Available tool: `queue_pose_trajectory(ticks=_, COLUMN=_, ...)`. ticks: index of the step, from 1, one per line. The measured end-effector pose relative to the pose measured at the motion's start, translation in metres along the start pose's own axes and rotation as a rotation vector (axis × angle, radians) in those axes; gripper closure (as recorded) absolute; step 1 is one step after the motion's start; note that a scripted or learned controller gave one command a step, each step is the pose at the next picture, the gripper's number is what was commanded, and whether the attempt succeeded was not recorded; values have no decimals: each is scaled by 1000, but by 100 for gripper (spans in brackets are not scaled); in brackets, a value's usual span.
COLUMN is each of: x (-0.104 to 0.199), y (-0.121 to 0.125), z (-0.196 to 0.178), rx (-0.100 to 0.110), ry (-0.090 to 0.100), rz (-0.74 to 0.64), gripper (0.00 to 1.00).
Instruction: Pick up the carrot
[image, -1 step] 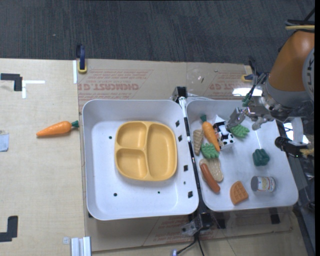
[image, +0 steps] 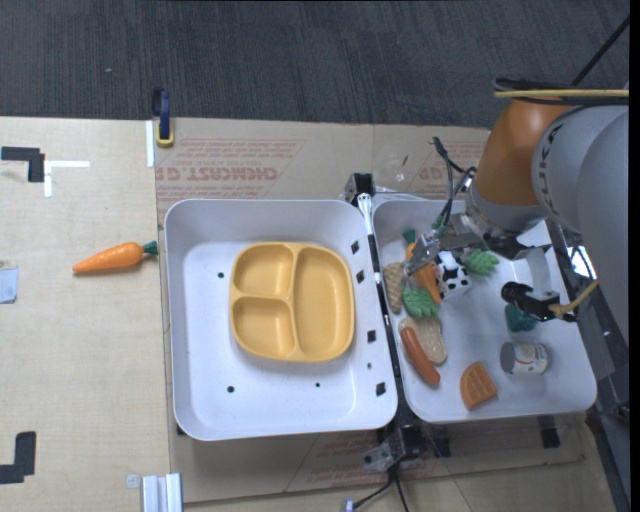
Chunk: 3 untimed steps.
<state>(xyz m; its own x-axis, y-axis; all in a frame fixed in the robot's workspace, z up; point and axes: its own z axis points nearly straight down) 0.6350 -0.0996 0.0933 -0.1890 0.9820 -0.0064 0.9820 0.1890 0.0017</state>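
So my hand (image: 437, 252) is down in the right bin (image: 560, 395), upper left part of it, right on top of a tight little pile of toy food. There's an orange carrot (image: 424, 280) with a green top sitting right under me in that pile, and honestly I can't tell whether I'm pinching it, spread around it, or closed on nothing. Too much clutter and my own wrist in the way.

Stuff that could bite me here:

- The carrot is jammed against a black-and-white cow toy (image: 454, 275), a green leafy thing (image: 482, 263) and a piece of bread (image: 393, 285). I could easily grab a neighbour instead, or drag two things up at once.
- It's a tapered, smooth shape, so if I only catch the thin end it'll probably squirt out on the lift.
- It's close to the bin's left wall, so a finger could jam on the rim.
- There's a sausage (image: 419, 357) just below that's a similar colour, easy to mix up.

Also funny: there's a second carrot (image: 112, 258) lying on the worktop (image: 80, 380) way over at the left of the frame, outside both bins, well apart from me. The left bin (image: 200, 380) just has a yellow divided plate (image: 293, 300).
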Motion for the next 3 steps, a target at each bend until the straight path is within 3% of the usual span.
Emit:
queue_pose_trajectory(ticks=1, x=-1, y=0, z=-10, rx=2, ry=0, rz=2, gripper=100)
queue_pose_trajectory(ticks=2, x=-3, y=0, z=-20, rx=2, ry=-3, rz=5, gripper=100)
queue_pose_trajectory(ticks=3, x=-2, y=-34, z=-7, rx=-19, ry=-4, rz=-301, gripper=100)
